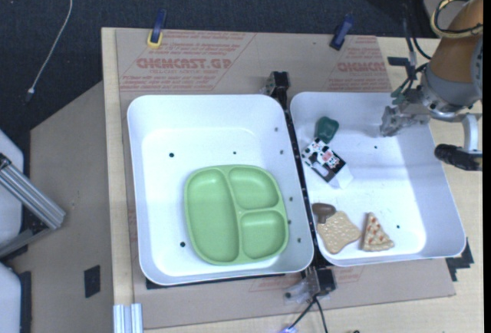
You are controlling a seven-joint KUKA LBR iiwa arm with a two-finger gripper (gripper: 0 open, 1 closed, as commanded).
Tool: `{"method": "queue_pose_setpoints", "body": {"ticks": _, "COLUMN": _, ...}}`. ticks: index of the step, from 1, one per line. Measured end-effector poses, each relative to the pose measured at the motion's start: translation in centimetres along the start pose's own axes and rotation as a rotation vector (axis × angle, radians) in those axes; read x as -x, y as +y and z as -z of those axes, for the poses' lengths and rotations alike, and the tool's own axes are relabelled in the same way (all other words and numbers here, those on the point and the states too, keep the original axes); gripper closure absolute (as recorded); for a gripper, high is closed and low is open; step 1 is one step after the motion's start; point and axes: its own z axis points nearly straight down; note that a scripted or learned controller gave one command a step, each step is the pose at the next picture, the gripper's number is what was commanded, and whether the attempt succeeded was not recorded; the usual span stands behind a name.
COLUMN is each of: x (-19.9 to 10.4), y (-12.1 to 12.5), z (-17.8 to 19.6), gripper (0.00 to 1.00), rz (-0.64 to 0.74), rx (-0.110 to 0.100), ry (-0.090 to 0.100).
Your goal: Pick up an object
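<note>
Two shallow white bins sit side by side on the desk (115,170), which is covered by a brown board with red lettering. The left bin (153,124) holds a green divided plate (235,213) with three compartments, lying toward the bin's near half.

The right bin (437,193) holds the small things. A dark green object (327,127) lies near the bin's left wall, toward the far side. Just in front of it is a black-and-white toy (323,159) with a spot of red, resting on a pale card-like piece. Nearer the front edge lie a tan, cracker-like piece (338,232) with a small brown lump (324,210) touching its far corner, and beside it a triangular slice (375,233) that looks like pizza — the two flat pieces are just apart.

The arm (456,55) reaches in from the right, and its gripper (397,121) hovers over the far right part of the right bin, well apart from every object there. Nothing is seen between its fingers; whether they are spread or closed is too small and blurred to tell.

Two clamps — a yellow-and-blue one (156,31) and a blue one (341,33) — grip the board's far edge.
</note>
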Motion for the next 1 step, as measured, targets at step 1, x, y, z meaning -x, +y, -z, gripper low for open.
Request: {"method": "queue_pose_setpoints", "body": {"ticks": 1, "x": 0.24, "y": -0.46, "z": 4.60, "gripper": 1.00, "rz": -0.004, "rx": 0.006, "ry": -0.004}}
